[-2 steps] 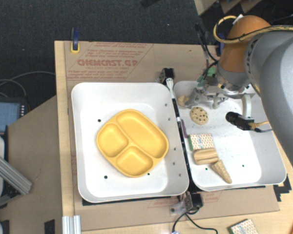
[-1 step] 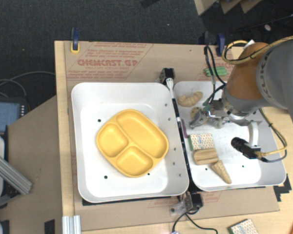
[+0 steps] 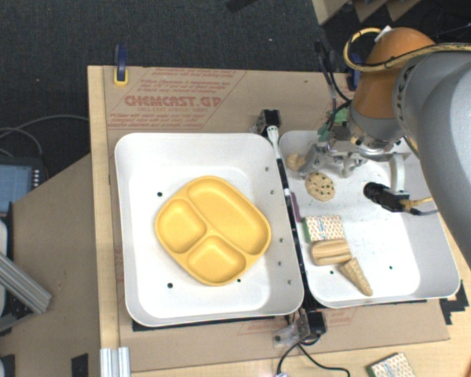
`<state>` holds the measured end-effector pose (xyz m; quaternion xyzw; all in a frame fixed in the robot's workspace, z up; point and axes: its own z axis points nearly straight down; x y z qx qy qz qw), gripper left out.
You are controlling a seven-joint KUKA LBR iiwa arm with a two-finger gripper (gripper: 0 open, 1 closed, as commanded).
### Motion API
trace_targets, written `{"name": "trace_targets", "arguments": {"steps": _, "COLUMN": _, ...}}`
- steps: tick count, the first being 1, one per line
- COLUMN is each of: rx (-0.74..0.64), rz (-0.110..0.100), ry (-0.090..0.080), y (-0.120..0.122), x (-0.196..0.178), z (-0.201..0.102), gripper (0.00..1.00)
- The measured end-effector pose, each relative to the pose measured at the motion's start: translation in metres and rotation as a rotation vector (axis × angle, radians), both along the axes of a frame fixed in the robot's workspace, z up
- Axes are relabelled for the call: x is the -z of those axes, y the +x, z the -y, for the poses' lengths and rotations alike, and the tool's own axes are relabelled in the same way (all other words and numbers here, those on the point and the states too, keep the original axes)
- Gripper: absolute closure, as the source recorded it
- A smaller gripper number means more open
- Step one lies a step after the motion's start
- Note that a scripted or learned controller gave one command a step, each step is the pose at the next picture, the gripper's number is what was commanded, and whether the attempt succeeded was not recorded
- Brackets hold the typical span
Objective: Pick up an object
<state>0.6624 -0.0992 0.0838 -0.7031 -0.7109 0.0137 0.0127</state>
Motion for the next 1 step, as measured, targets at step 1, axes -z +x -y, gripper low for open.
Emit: {"name": "trace_targets", "arguments": {"steps": 1, "rx": 0.012, "rz": 0.032, "ry": 0.002, "y": -0.0204, "x": -0.0009, "z": -0.0009, "gripper": 0.00}}
